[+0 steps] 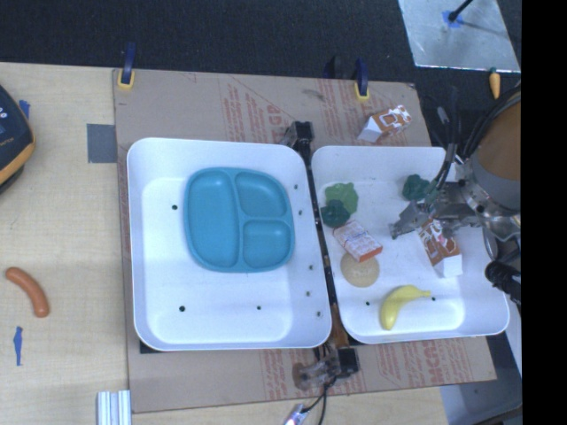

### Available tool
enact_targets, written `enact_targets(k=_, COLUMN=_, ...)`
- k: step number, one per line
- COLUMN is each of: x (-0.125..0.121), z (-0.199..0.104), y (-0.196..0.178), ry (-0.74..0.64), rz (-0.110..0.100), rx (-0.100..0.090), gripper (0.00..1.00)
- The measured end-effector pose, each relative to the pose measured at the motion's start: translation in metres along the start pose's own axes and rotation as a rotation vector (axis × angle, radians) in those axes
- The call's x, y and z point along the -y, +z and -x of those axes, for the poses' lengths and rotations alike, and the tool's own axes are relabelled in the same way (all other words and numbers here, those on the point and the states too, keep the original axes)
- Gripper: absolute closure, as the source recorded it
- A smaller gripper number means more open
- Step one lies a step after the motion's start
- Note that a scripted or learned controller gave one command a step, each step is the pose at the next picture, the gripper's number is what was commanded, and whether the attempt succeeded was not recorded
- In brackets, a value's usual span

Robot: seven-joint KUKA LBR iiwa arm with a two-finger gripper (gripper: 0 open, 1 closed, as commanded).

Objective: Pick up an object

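Note:
The right bin (469, 321) holds several small objects. These include a yellow banana (400, 305), a tan round disc (361, 271), a red and white carton (358, 240), a light green lump (342, 196) and a dark teal lump (335, 213). A dark green piece (415, 186) and a brown and white carton (441, 246) lie further right. My gripper (409, 216) reaches in from the right, low over the bin floor between those last two. It is open and nothing sits between its fingers.
The left bin (146, 237) carries a blue divided plate (237, 219). A small carton (385, 123) lies on the cardboard behind the right bin. An orange sausage (28, 291) rests on the bench at far left, near a dark device (11, 140).

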State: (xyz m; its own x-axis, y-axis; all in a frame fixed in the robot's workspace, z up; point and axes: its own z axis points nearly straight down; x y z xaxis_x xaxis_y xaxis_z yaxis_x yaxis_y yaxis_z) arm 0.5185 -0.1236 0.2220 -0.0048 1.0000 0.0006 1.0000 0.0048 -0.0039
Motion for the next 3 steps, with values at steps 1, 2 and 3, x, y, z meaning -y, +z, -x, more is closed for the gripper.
enact_targets(k=1, x=-0.008, z=0.003, y=0.097, ry=0.0, rz=0.005, rx=0.003, gripper=0.0)
enact_targets(k=2, x=-0.061, z=-0.026, y=0.127, ry=-0.002, rz=0.006, rx=0.002, gripper=0.0)
enact_targets(k=3, x=-0.103, z=0.019, y=0.126, ry=0.002, rz=0.01, rx=0.001, gripper=0.0)
